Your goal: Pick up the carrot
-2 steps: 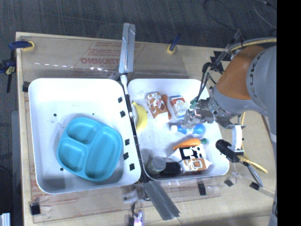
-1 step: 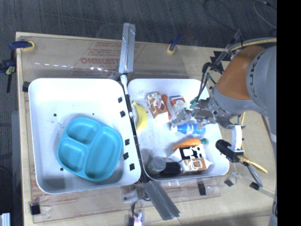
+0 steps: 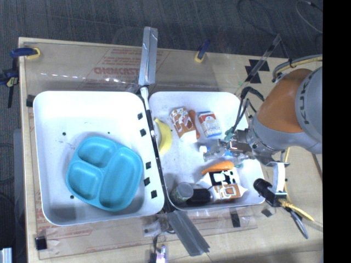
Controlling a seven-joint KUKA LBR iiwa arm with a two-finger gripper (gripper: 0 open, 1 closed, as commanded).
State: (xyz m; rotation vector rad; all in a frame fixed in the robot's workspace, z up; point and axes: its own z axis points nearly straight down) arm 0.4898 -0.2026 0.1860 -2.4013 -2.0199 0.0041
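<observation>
Over the right bin (image 3: 181, 98) I see my gripper (image 3: 222, 149) hovering just above the carrot (image 3: 218, 166), which lies near a carton (image 3: 226, 185); its grip state I cannot tell.

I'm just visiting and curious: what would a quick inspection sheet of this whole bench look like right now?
Surface: wooden bench with two white bins; left bin, right bin.
Job's things: carrot lies in the right bin, beside the gripper.
Clutter: blue divided plate in left bin; banana, two small cartons, dark cup, printed box.
Grippers: gripper low over the right bin.
Cables: wires near the arm.
Surroundings: dark floor.
</observation>
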